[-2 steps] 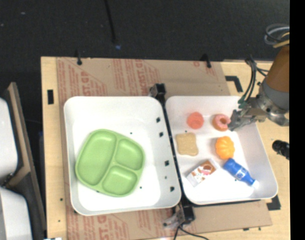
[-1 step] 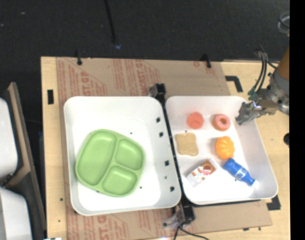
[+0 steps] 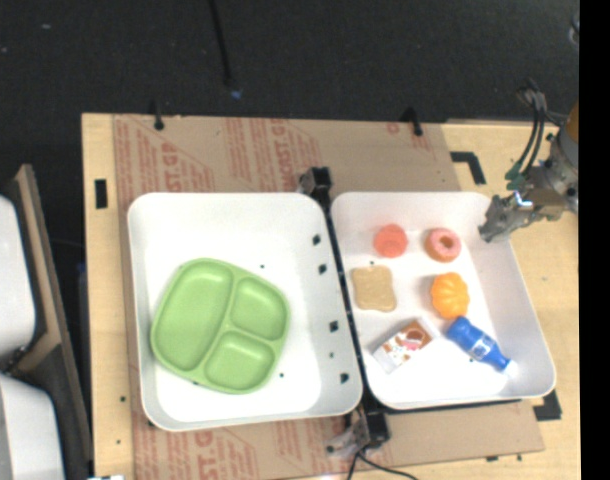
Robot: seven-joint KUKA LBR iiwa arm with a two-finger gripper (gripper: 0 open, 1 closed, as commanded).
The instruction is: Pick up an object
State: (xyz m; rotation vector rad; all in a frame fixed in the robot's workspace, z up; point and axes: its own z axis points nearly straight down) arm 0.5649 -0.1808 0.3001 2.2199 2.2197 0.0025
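Observation:
The right bin [image 3: 505,298] holds a red round piece [image 3: 390,239], a pink doughnut [image 3: 443,244], a tan slice of toast [image 3: 372,288], an orange pumpkin-like toy [image 3: 449,294], a blue bottle [image 3: 476,342] lying on its side, and a small printed carton [image 3: 402,344]. My gripper [image 3: 497,223] hangs at the right bin's upper right corner, over its rim, to the right of the doughnut and apart from every object. Nothing shows between its fingers.
The left bin [image 3: 145,268] holds a green divided plate [image 3: 221,325]. Both bins rest on a cardboard sheet [image 3: 235,158] over the wooden bench. White equipment [image 3: 5,298] stands at the far left.

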